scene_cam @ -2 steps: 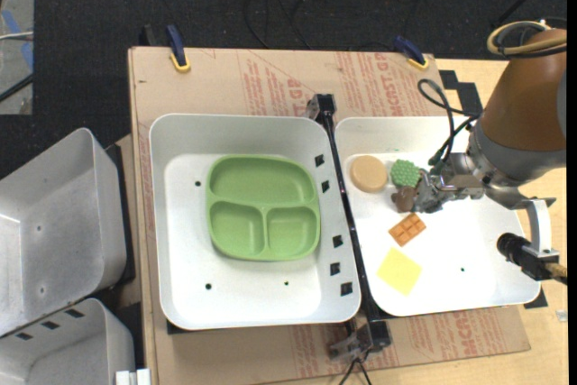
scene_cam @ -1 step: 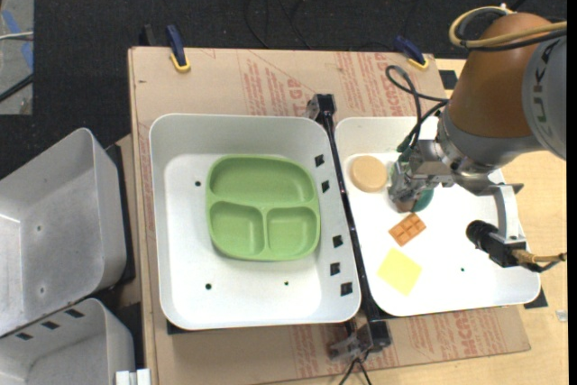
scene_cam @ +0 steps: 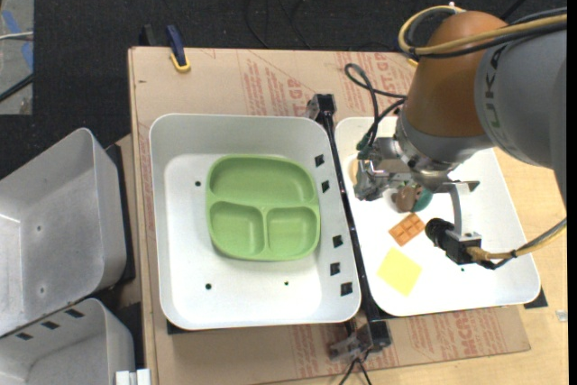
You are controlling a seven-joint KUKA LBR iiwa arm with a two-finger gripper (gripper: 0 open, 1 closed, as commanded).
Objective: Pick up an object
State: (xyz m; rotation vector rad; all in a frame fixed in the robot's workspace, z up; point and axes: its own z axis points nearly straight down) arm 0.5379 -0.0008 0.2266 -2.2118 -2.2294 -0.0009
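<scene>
lying in the left shallow white bin (scene_cam: 171, 194), a pale green three-section plastic tray (scene_cam: 263, 207), cardboard-topped bench (scene_cam: 234, 72) over dark cabled floor, gripper (scene_cam: 389, 185) low in the right bin (scene_cam: 505, 284) above a small brown object (scene_cam: 408, 195), orange waffle-textured square (scene_cam: 407, 230) and flat yellow square (scene_cam: 399, 270) just beside.

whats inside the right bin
In the right bin: an orange waffle piece, a yellow square, and a brownish thing by the gripper. The arm covers the bin's far part.

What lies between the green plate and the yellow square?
In the camera view, the adjoining bin walls with black clips lie between the green plate and the yellow square; otherwise bare white bin floor.
</scene>
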